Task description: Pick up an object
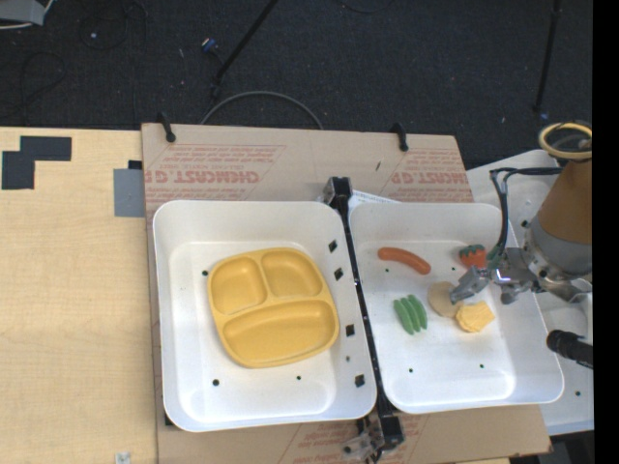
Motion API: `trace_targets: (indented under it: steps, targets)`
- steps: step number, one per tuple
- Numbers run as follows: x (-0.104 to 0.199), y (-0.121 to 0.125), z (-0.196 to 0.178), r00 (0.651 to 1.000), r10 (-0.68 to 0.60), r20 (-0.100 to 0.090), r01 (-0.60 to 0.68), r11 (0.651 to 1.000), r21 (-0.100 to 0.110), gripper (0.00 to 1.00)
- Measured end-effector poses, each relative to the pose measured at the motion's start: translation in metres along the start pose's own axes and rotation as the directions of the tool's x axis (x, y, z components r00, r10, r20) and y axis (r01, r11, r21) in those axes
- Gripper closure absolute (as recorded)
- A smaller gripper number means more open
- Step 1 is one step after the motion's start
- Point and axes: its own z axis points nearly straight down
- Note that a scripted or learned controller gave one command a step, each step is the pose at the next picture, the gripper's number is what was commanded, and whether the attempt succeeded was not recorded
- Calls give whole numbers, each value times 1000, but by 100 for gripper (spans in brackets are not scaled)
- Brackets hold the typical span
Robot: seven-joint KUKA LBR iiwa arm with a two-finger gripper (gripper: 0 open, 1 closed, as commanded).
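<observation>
One sausage [403,259], long axis left-right, right end slightly lower.

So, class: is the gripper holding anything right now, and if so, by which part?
It cannot be told. The gripper sits low in the right bin, by the tan disc and the yellow piece, hiding any contact.

You can't make out the gripper [471,285] fingers: they blur into the metal wrist, so how they stand is unclear. The arm [571,211] is cut off at the right edge, and it covers part of the small red-and-green item [472,254] and the tan disc [442,303], which you can't identify.
</observation>
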Motion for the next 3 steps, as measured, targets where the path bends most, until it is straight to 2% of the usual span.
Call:
trace_targets:
  steps: [1, 2, 3]
  targets:
    - [8, 7, 51, 1000, -2, 4, 2, 1000, -6, 0]
    - [5, 12, 60, 1000, 0, 12, 0, 1000, -22, 0]
    - [6, 10, 53, 1000, 1, 6, -1, 1000, -12, 100]
